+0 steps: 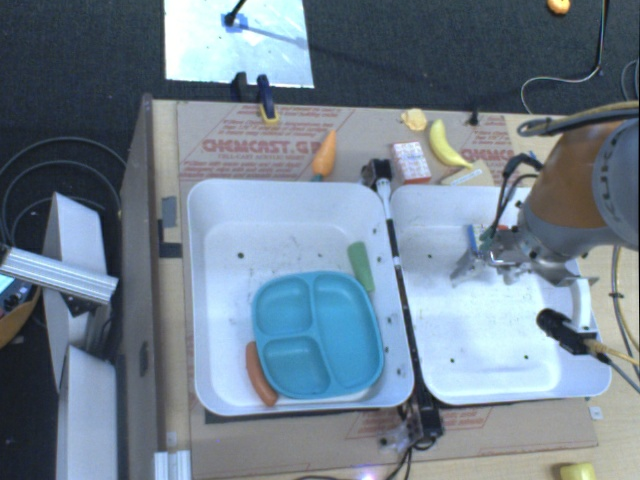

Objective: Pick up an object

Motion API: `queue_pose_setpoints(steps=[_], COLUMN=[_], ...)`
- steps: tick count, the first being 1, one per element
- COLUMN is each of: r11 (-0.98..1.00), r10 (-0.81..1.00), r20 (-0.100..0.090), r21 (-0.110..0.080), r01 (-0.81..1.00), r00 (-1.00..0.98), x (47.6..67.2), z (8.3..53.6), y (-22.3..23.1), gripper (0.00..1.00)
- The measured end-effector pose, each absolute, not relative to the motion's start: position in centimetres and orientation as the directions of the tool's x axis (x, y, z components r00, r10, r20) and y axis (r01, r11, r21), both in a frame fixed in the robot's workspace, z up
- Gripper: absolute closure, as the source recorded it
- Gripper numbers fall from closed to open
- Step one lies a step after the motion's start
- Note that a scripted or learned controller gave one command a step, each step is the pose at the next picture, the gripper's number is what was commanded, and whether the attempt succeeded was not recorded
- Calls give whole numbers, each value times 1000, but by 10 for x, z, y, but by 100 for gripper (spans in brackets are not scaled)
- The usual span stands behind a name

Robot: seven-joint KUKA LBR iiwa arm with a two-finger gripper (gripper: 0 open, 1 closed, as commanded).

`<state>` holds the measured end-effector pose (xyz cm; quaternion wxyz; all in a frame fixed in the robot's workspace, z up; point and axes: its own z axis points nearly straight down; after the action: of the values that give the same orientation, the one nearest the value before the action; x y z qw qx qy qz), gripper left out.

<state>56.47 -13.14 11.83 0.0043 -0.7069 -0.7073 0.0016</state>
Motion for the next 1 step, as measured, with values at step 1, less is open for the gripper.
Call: queue_pose_setpoints(steps=[1], r11=[9], r10=[1000], r20=[-1], r21=[7], r01=[1000], r00=[-9], x=[638], z=[84], y=[-90], gripper=[0])
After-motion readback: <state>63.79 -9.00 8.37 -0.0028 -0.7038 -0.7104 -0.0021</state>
